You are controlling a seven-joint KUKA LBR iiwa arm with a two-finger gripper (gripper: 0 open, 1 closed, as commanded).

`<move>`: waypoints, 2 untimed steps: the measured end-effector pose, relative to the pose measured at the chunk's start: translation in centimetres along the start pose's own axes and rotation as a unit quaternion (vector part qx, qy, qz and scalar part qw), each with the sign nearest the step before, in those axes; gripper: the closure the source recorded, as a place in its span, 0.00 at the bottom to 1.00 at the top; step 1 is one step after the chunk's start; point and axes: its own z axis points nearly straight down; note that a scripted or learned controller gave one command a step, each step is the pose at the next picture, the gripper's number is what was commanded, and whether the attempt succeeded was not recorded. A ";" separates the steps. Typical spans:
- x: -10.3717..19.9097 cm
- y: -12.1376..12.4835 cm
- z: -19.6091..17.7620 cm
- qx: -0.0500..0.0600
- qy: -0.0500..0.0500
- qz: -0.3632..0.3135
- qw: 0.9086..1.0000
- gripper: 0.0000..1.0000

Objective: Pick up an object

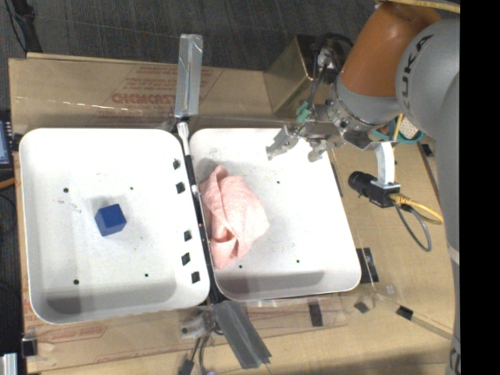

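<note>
The two-finger metal gripper (297, 145) hangs above the far edge of the right-hand shallow white plastic bin (312, 233), its fingers spread apart with nothing between them. The crumpled pink cloth (230, 213) lies in that same bin, bunched against the left wall beside the divider, well apart from the gripper and nearer the camera. A small blue cube (111, 219) sits alone in the left-hand shallow white plastic bin (70, 287), farther off across the divider. No pick has been made yet. The cloth looks like the closer target, but it brings risks: being soft and heaped, a shallow descent could pinch only a loose fold that slips free on lifting, and since it rests right against the bin wall, a finger coming down on that side might strike the rim or the divider. The cube, being small and hard, could skid aside if the fingers land off-centre.
</note>
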 end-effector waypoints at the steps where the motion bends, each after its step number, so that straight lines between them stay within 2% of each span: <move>1: 4.0 1.1 13.7 0.001 0.000 -0.028 1.000 0.00; 2: 4.3 3.5 17.5 -0.002 0.000 -0.055 0.999 0.00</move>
